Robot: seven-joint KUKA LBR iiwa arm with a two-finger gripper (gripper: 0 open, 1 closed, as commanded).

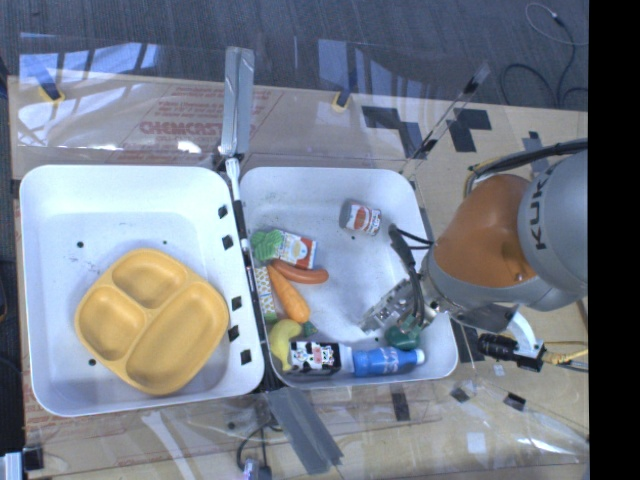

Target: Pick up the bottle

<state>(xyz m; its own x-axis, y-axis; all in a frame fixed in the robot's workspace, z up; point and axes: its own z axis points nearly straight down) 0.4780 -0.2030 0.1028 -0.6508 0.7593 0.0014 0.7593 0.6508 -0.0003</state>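
The blue bottle (pixel 381 362) lies on its side along the front wall of the right bin (pixel 330 182), with its pale cap pointing right. My gripper (pixel 394 314) hangs low over the bin's front right corner, just above and behind the bottle's cap end. A small dark green object (pixel 404 337) sits between the gripper and the bottle. The bottle rests on the bin floor, apart from the gripper.
The right bin also holds a small can (pixel 361 218), a green and orange carton (pixel 285 247), a sausage (pixel 298 273), a carrot (pixel 288 296), a yellow fruit (pixel 283 332) and a black and white carton (pixel 314 356). A yellow divided plate (pixel 150 318) lies in the left bin (pixel 45 258).
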